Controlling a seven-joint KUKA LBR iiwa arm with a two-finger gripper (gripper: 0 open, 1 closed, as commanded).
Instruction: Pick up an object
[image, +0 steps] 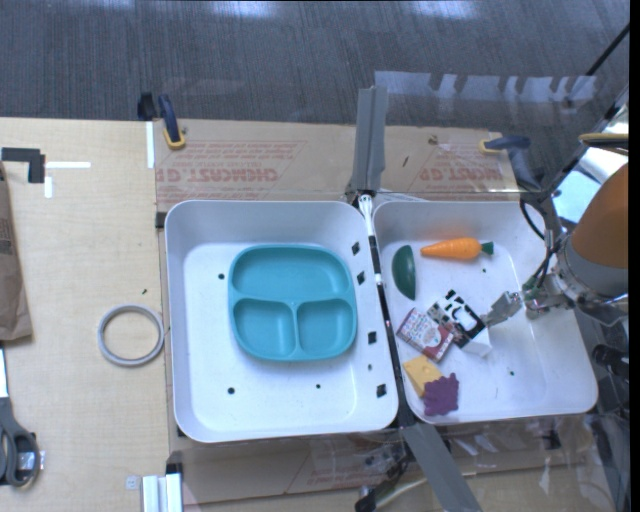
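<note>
The gripper (470, 322) hangs low over the red packet (426, 333), reaching to grasp; finger state I cannot tell. Next: close, then lift.

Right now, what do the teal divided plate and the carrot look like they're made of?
The teal divided plate looks like moulded plastic with a smooth, slightly matte finish: uniform colour, rounded compartment ridges, soft highlights. The carrot looks like a toy, probably plastic or rubber: even orange body, solid green tip, no natural texture. Neither material is certain from this view.
</note>
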